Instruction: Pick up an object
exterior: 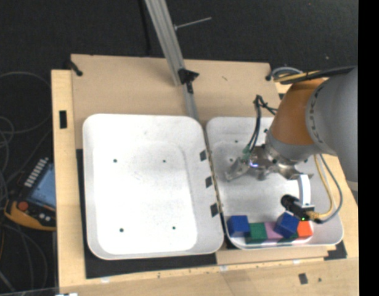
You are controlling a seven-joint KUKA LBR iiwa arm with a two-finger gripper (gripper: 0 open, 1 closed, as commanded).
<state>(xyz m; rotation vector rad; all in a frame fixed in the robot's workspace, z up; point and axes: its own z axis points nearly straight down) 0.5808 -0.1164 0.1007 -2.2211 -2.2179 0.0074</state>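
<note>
1. Gripper (238,168) hangs in right bin (232,131), well apart from blocks; jaws' state: can't tell.
2. Blue block (238,224), green block (257,232) hug near wall; risk: jaws hit wall, miss.

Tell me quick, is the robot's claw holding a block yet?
Gripper: it hangs over the right bin, away from the blocks at the near edge; whether it is open or shut cannot be told.

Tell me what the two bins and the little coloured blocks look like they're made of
The bins look like moulded white plastic, matte, with rounded corners and raised rims. The coloured blocks seem solid foam or painted wood, flat even colour without shine; the view leaves that open.
</note>
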